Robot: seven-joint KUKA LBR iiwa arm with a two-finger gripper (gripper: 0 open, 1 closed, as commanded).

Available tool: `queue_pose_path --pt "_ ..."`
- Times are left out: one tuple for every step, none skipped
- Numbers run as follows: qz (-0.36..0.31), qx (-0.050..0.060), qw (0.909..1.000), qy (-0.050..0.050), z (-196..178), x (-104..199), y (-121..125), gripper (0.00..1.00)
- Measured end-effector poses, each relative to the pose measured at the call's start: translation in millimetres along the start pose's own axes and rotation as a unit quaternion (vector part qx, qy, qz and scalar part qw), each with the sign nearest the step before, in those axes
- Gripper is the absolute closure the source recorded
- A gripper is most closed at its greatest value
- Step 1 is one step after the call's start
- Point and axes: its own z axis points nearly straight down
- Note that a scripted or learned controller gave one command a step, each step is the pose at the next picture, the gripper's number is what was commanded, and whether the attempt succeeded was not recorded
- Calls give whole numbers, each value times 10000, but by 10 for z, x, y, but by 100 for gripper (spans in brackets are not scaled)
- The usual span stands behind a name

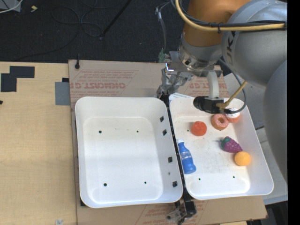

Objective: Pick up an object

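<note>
The things to pick from all lie in the right bin (pixel 262 184). A small blue bottle (pixel 186 157) lies along its left wall, just beside the divide between the two bins. Nearer the middle sits a red tomato (pixel 198 128), and just to its right a pink doughnut (pixel 219 121). Touching the doughnut's far side is a small white and red thing (pixel 236 116), too hidden for me to name. Towards the front a purple bunch of grapes (pixel 230 145) lies close to an orange fruit (pixel 242 159), the two almost touching.

The gripper (pixel 168 87) hangs over the back left corner of that bin, right by the rims where the bins meet, well apart from the bottle and the fruit. Nothing shows in its grasp, and from here I cannot tell whether it is open or closed. Above it the orange band (pixel 206 8) and the grey arm (pixel 262 36) come in from the right.

The left bin (pixel 82 149) sits tight against the right one. Both rest on a sheet of cardboard (pixel 117 76) with red print, laid on the pale wooden bench (pixel 33 153).
</note>
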Motion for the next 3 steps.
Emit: queue_pose_path --pt "-13 -6 10000 13 -666 728 2 100" --pt "-14 65 10000 -6 97 1693 -16 100" --pt "16 60 10000 -21 603 1737 -7 100"
